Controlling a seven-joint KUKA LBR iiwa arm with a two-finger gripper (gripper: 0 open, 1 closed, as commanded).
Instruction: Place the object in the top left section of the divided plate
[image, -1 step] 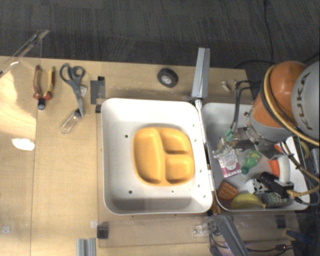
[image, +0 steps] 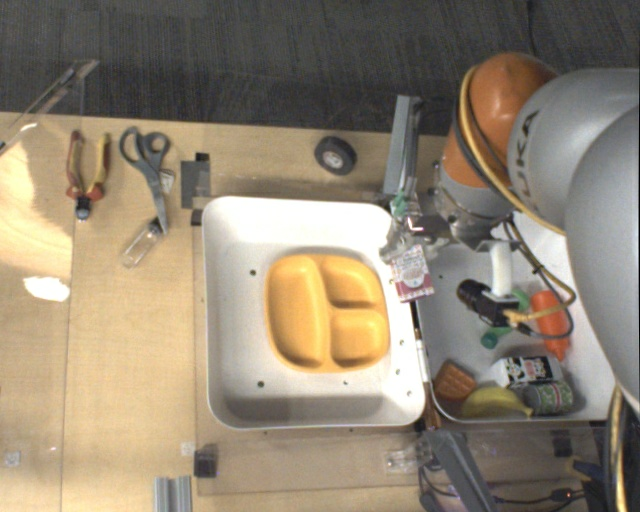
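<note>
Camera view from above: we are carrying a small flat pink-and-white packet (image: 411, 273), pinched in our tool (image: 407, 243), over the seam between the two white bins. The glossy yellow divided plate (image: 327, 310) is waiting in the left bin (image: 230, 300); next we likely need to travel left to its top-left section.

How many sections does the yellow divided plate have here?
3: the divided plate has one long section on its left, and two smaller ones stacked on its right, upper and lower.

Grey arm (image: 585, 150), orange band (glossy), dark cables
</note>
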